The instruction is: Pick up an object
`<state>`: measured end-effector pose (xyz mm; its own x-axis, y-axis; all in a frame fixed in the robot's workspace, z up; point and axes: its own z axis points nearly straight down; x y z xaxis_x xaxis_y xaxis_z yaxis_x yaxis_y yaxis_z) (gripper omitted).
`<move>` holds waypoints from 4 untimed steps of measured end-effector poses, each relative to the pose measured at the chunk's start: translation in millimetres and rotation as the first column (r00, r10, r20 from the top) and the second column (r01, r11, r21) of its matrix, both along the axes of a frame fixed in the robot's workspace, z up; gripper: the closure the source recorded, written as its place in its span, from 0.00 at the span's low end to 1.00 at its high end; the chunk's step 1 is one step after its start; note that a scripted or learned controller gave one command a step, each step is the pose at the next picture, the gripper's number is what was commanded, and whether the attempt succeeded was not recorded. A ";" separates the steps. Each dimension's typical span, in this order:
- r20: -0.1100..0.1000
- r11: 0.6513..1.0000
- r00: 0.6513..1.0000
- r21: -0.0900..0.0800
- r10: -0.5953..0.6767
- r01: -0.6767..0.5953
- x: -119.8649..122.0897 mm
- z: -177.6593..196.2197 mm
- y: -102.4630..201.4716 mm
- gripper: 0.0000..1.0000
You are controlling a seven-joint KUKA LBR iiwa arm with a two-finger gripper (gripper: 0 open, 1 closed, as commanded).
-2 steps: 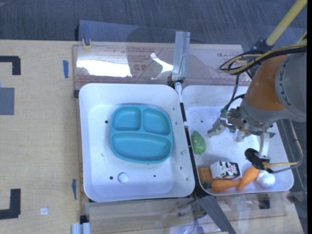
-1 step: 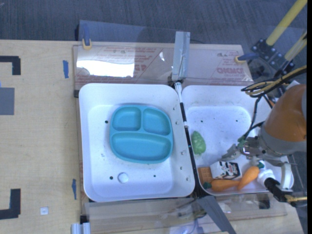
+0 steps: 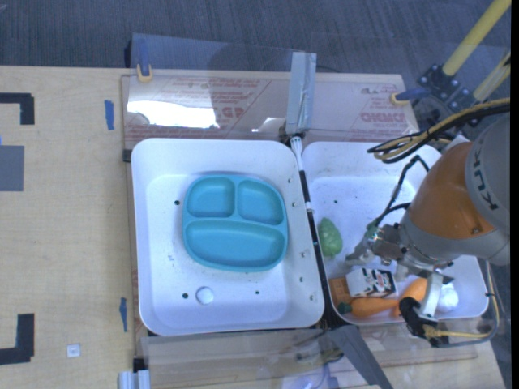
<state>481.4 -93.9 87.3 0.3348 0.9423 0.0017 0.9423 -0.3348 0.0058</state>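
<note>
Nearest you, low in the right bin (image 3: 357, 168), the pincer (image 3: 381, 278) hangs over a pile of objects; you cannot tell how it is set, since the wrist hides it. Just under it lie a white-and-black packet (image 3: 371, 282), an orange carrot-like piece (image 3: 381, 305) and a white object (image 3: 446, 298). Your grey arm (image 3: 454, 209), orange band above the wrist, reaches in from the right and bends down over that bin. A green lumpy item (image 3: 329, 237) sits apart by the bin's left wall. Beside it, the left bin (image 3: 154, 217) holds a blue divided tray (image 3: 235, 221) and a small white disc (image 3: 204, 296).
</note>
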 end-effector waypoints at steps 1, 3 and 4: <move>-0.004 0.991 0.991 -0.001 -0.132 0.132 77.3 21.6 -53.3 0.00; -0.002 0.988 0.988 0.009 0.157 -0.157 72.7 0.8 -102.1 0.00; -0.007 0.981 0.981 0.001 0.195 -0.195 0.2 20.8 -92.9 0.00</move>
